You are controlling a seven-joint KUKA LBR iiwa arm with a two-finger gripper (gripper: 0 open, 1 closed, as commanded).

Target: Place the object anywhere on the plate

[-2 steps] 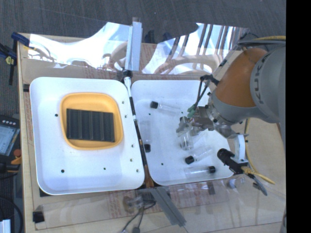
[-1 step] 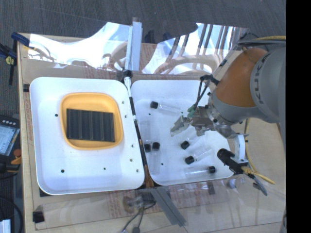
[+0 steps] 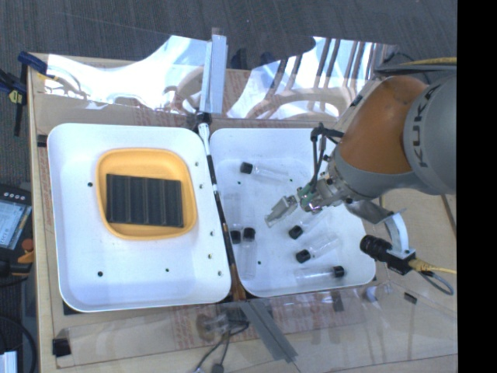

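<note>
A yellow plate [image 3: 145, 165] with a dark ridged insert lies in the left bin [image 3: 70, 270]. The right bin [image 3: 233, 150] holds several clear vials with black caps. One vial [image 3: 262, 172] lies at the back, another vial [image 3: 314, 249] at the front right, and a third vial [image 3: 322, 272] by the front wall. A loose black cap [image 3: 295, 231] sits mid-bin. Two small black pieces [image 3: 241, 235] lie near the left wall. My gripper [image 3: 278, 210] hangs over the middle of the right bin, slanting down to the left, just above the loose cap. I see nothing held in it.
A raised divider [image 3: 217, 208] separates the two bins. The grey arm with its orange band [image 3: 388, 130] covers the right bin's back right corner. Shiny foil and cables lie behind the bins.
</note>
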